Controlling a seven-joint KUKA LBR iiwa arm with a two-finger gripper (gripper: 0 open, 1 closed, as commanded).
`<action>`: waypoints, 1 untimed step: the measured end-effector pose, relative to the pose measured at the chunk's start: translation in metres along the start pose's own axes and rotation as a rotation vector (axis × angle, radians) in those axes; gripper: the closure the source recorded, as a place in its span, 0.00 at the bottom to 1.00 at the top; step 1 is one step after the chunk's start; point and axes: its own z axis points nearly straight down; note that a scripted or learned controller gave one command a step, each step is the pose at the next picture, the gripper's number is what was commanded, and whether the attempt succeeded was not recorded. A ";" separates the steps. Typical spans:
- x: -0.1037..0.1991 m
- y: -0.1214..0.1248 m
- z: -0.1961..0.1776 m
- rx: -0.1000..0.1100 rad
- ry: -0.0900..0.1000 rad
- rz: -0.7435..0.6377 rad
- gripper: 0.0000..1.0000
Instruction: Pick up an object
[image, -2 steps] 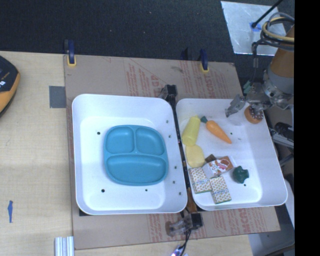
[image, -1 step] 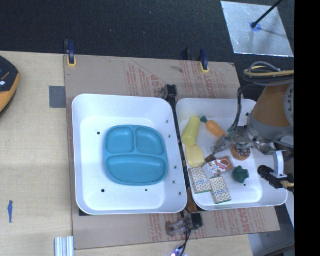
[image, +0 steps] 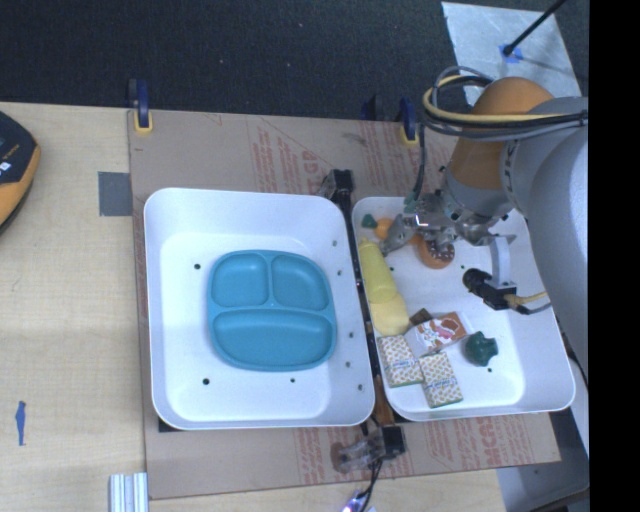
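- The worktop (image: 70, 300) carries 2 white bins side by side, and the task looks barely begun: nothing shows lifted clear of either bin.
- The arm (image: 540, 140) reaches in from the right and hangs over the far end of the right bin (image: 520, 385).
- The left bin (image: 250, 400) holds 1 thing, a blue divided plate (image: 272, 308), lying flat in its middle, well apart from the arm.
- In the right bin, a long yellow banana-like piece (image: 380, 290) lies along the left wall.
- Near that bin's front sit 2 small patterned packets (image: 420, 368) just beside each other, with an orange-and-white packet (image: 440, 330) touching them.
- A small dark green lump (image: 481, 347) lies to their right.
- A small orange round thing (image: 437, 255) sits directly under the gripper (image: 432, 232), so I judge it the likely target.
- Whether the fingers are spread or pressed together, I cannot tell; the metal parts blur together there.
- Left to do, by my reading: close on a thing and raise it.
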 end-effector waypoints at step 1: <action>-0.066 0.000 -0.106 -0.015 -0.006 0.014 0.00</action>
